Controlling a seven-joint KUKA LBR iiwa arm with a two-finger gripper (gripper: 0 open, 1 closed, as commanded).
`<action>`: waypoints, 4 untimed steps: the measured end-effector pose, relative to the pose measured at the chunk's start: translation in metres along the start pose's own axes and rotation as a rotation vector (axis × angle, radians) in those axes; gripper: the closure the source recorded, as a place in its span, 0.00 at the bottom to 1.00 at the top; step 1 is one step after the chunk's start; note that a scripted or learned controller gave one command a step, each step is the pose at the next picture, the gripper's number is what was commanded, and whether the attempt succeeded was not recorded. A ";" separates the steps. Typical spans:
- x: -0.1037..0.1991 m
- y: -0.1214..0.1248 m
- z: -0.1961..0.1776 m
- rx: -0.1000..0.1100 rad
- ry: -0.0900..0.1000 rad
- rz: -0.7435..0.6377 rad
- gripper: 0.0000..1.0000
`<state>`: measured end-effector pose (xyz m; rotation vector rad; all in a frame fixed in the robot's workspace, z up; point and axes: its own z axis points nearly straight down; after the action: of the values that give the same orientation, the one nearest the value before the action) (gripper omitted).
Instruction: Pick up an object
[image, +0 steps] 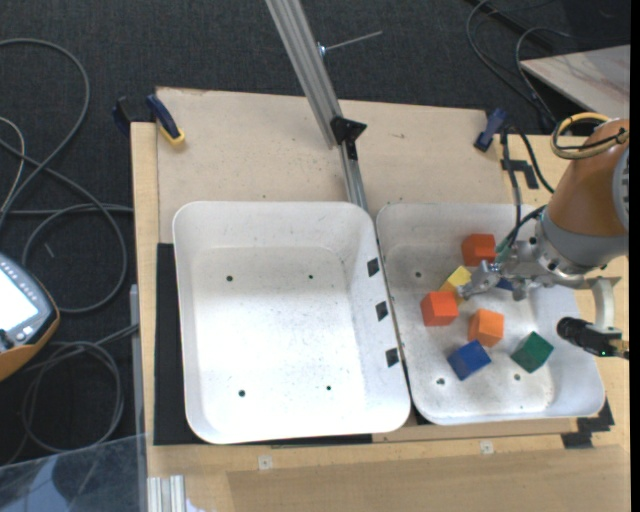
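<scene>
Several small blocks lie in the right bin (430, 395): an orange cube (478, 247) at the back, a yellow block (459, 277), a red-orange cube (439, 307), a second orange cube (487, 325), a blue block (468, 359) and a green block (532, 352). My gripper (488, 277) reaches in from the right, low over the bin. Its tip is just right of the yellow block, below the back orange cube. The arm's wrist (560, 255) hides part of the bin's right side.
The left bin (190, 300) sits beside the right one, with a shared ridge between them. A metal pole (320, 85) rises from the back of the bench. Blue clamps (165, 118) hold the board's corners. Cables lie on the floor to the left.
</scene>
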<state>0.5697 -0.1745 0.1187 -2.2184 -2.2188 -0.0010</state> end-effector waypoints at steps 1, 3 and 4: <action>-0.001 0.002 -0.015 -0.008 -0.002 -0.001 1.00; 0.004 0.002 -0.110 -0.010 -0.005 -0.002 1.00; 0.065 0.001 -0.116 -0.003 0.000 -0.007 1.00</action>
<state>0.5709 -0.1095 0.2350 -2.2118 -2.2279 -0.0047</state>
